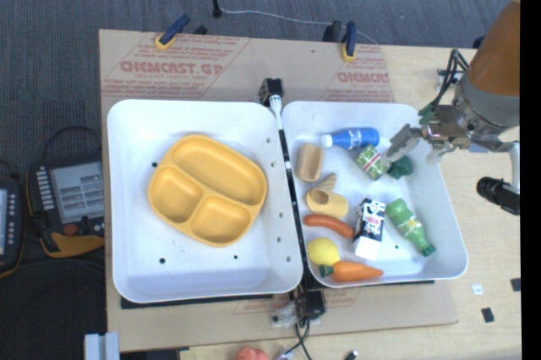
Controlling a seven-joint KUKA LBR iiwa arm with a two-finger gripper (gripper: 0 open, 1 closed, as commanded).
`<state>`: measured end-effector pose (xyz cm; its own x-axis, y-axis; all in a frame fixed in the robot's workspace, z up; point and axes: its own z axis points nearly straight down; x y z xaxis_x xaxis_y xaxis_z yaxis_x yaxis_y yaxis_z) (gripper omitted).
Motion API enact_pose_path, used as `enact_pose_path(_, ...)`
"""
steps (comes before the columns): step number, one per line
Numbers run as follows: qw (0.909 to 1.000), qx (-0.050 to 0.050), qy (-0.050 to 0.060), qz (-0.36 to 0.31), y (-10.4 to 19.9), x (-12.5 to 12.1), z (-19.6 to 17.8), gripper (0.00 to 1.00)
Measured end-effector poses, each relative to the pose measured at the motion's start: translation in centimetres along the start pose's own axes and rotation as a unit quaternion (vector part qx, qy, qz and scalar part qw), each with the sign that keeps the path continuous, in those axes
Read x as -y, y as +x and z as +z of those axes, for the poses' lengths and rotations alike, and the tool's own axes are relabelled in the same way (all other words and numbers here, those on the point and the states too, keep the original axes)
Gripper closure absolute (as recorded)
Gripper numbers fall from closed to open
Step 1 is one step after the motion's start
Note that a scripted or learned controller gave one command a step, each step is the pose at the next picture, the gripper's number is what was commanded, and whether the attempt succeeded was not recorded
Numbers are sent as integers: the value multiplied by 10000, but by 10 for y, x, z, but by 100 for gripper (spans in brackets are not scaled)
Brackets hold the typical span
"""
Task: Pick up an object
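Gripper is hovering over the right bin's upper right part, fingers spread wide w/ nothing between them. Just beside its tips a small green carton and dark green piece are lying. Blue bottle is sitting near the bin's top edge. Yellow tray is resting mid left bin.

A: Is any writing legible?
B: Yes. The brown board under the bins carries red lettering, seemingly "CHEMCAST GP", repeated partly at its right side.
A: Anything else?
B: Other labels are too small to read.
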<state>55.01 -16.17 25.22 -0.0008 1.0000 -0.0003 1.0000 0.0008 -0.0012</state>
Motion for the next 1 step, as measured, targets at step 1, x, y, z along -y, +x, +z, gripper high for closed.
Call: enact_pose_path(1,10000,-7,15,3,35,44,143,0)
